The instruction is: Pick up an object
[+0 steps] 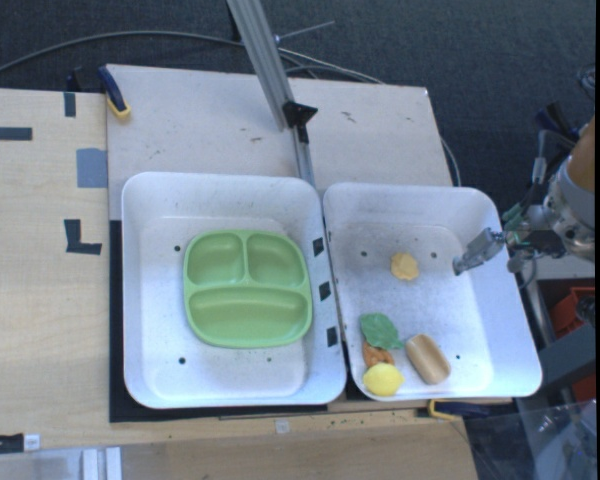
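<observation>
Camera view: small yellow lump (405,266) lies alone mid right bin (480,208) — probably light, firm toy food, rounded, likely to roll; pinch across its middle. Gripper (477,250) hovers just right of it — whether open or closed I cannot tell.

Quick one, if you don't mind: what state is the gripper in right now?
Gripper: over the right bin's right side, nothing seen in it; open or closed cannot be told.

Glossy green plastic plate (247,288), scuffed matt white bins (140,268), pale wood bench (30,268).
</observation>
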{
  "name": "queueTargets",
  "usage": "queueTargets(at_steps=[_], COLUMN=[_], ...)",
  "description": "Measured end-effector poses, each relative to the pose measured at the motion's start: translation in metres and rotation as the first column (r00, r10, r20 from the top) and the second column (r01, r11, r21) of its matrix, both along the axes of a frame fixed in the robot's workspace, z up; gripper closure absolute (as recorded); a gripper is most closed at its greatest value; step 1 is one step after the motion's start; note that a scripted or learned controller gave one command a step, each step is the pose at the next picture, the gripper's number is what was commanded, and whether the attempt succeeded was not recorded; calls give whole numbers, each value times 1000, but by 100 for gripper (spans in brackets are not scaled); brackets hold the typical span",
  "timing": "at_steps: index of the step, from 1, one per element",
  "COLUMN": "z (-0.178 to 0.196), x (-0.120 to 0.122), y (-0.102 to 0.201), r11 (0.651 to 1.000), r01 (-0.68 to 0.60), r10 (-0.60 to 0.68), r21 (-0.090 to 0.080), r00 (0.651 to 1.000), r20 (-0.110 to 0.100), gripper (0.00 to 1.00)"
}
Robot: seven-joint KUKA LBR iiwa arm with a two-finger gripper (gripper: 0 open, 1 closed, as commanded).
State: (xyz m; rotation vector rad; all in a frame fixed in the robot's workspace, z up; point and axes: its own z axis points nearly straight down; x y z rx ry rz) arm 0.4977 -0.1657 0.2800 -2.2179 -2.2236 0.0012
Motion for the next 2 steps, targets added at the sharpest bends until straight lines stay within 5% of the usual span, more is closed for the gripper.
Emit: queueTargets(at_steps=[1, 2], z=[0, -57], x=[0, -10], y=[0, 4], r11=[1000, 1000], r01=[0, 1], r10=[0, -1], r21=[0, 1], r00=[1000, 1000], r20=[0, -6], gripper=[0, 0])
